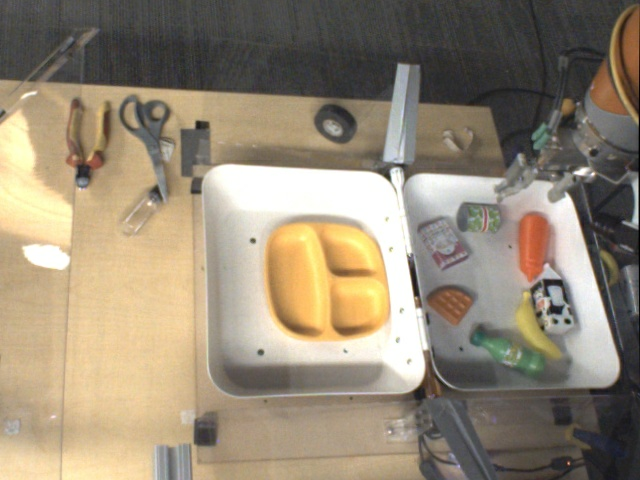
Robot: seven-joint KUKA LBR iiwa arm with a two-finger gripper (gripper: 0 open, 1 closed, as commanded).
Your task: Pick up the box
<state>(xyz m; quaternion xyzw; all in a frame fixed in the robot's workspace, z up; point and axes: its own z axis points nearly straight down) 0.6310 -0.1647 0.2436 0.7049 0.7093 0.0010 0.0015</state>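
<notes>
One box (552, 305), black-and-white, lies at the right bin's (600, 368) lower right, touching the banana (536, 326). The pincer (545, 173), spread and empty, should descend squarely over it.

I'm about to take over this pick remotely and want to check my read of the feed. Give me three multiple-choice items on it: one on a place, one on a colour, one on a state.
1. Where does the box lie?
A. In the right bin
B. In the left bin
C. On the bare bench

2. What colour is the tray in the left bin?
A. Blue
B. Yellow
C. Black

3. How does the gripper stand to the box?
A. Clamped on it
B. Apart from it, at the right bin's far rim
C. Pressing it flat

Answers:
1 A, it lies near the right bin's left wall.
2 B, it is plainly yellow.
3 B, a can sits between them.
</notes>
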